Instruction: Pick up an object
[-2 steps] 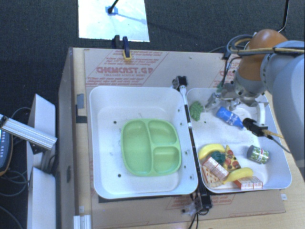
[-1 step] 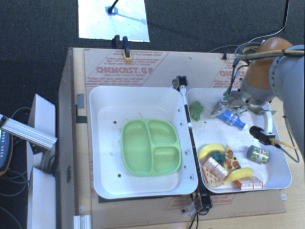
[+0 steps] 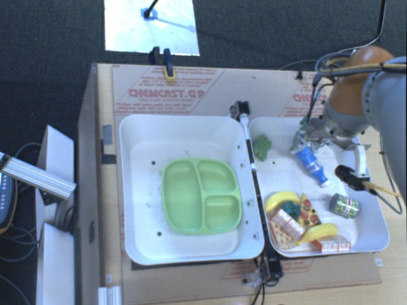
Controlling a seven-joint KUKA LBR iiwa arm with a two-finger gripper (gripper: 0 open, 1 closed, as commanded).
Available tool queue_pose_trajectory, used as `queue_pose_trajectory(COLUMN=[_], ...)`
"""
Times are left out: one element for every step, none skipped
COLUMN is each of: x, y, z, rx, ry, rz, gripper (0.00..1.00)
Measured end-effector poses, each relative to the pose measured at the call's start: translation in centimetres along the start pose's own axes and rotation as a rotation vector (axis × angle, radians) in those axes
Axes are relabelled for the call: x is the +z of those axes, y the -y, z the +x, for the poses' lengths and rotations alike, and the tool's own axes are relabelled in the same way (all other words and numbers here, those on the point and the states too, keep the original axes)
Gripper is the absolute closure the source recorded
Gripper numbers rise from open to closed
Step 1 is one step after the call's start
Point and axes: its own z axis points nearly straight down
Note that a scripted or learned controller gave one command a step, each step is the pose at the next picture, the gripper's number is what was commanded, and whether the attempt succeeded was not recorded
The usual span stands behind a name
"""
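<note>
**Item 1, arm.** The grey arm comes in from the right. Its orange band sits high over the far right corner of the right bin, and the wrist is turned downward. The gripper is low in the far half of that bin. Whether it is apart or closed cannot be told from where I stand.

**Item 2, blue bottle.** It lies on the floor of the right bin. Its long axis slants from far-left to near-right, its far end is right under the gripper, and its near end points at the green can.

**Item 3, other contents of the right bin.**
- 1 green leafy toy by the dividing wall.
- 2 bananas, the first and the second.
- 1 pizza slice.
- All but the leafy toy are crowded in the near part.

**Item 4, left bin.** It holds 1 green plate with 3 compartments, lying flat near the middle.
</note>
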Motion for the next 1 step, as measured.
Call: queue_pose_trajectory(x=[-11.13], y=[5.61], z=[7.59], rx=[0.0], ry=[-0.002], rz=[-0.001], gripper=[1.0])
